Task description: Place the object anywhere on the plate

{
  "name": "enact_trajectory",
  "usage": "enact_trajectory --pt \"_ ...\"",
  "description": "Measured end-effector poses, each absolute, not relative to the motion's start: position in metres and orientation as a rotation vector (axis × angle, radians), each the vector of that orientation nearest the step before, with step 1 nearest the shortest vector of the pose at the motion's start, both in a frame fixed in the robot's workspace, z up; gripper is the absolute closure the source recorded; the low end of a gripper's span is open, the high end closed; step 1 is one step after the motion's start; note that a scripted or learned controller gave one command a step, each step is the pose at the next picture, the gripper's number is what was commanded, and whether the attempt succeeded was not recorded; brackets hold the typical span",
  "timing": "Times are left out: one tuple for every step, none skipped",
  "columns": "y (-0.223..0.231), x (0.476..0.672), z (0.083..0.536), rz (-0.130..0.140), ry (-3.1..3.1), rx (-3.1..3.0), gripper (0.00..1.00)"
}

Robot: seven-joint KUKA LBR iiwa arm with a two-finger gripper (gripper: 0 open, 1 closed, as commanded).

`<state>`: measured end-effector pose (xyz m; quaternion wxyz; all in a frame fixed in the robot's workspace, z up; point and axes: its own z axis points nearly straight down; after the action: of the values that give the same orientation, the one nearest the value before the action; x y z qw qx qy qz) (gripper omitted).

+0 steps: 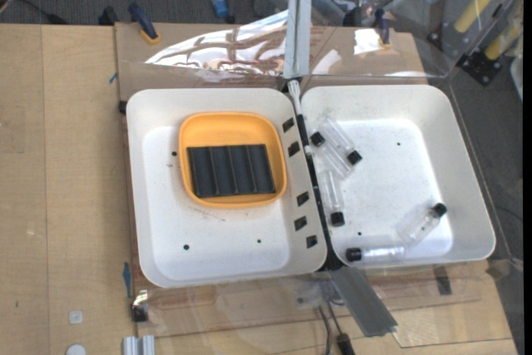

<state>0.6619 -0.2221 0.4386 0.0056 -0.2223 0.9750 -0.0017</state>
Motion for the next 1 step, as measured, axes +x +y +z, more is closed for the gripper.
enact_trajectory --pt "-0.2244 0.6672 0.4385 -0.006 3.068 -0.609 1.00"
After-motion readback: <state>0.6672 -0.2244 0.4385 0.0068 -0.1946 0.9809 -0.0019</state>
